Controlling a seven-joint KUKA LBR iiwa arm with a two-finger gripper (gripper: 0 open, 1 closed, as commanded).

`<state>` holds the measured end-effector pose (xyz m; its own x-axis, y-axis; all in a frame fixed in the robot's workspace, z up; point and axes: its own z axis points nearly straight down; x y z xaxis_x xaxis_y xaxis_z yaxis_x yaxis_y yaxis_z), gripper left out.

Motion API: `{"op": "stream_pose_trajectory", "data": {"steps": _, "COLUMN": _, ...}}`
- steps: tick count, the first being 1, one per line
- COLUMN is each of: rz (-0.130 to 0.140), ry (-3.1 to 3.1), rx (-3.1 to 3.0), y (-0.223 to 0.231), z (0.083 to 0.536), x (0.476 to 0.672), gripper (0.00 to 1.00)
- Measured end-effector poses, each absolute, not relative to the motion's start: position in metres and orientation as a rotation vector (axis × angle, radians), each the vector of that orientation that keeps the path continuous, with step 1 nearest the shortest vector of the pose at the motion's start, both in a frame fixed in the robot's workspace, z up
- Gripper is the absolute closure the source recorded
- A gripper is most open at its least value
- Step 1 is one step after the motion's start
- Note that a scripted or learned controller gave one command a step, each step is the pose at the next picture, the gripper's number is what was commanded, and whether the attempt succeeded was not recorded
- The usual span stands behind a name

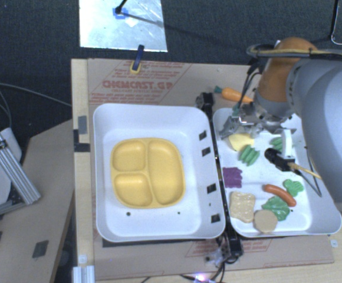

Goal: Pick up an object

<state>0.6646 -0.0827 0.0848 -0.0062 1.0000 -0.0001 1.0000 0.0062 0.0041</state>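
The gripper hangs low in the right bin, just above a pale yellow wedge; its grip state cannot be determined. The wedge appears light, stiff and smooth: grasp across its narrow sides. Green beans crowd one side; the bin wall lies close on the left.

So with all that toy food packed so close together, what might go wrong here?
The tool hangs over the pale yellow piece, with the green beans right beside it, so it might catch both or nudge one aside. The yellow piece looks flat and could slip. Pieces like the carrot near the bin wall may be awkward to reach.
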Motion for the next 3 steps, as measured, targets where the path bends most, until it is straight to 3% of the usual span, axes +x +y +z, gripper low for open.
{"op": "stream_pose_trajectory", "data": {"steps": 1, "rz": -0.01, "ry": 2.224, "rx": 2.234, "y": -0.09, "z": 0.084, "x": 0.516, "gripper": 0.0}}
{"op": "stream_pose_trajectory", "data": {"steps": 2, "rz": 0.003, "ry": 2.222, "rx": 2.219, "y": -0.089, "z": 0.095, "x": 0.524, "gripper": 1.0}}
{"op": "stream_pose_trajectory", "data": {"steps": 3, "rz": 0.014, "ry": 2.23, "rx": 2.203, "y": -0.004, "z": 0.19, "x": 0.571, "gripper": 1.0}}
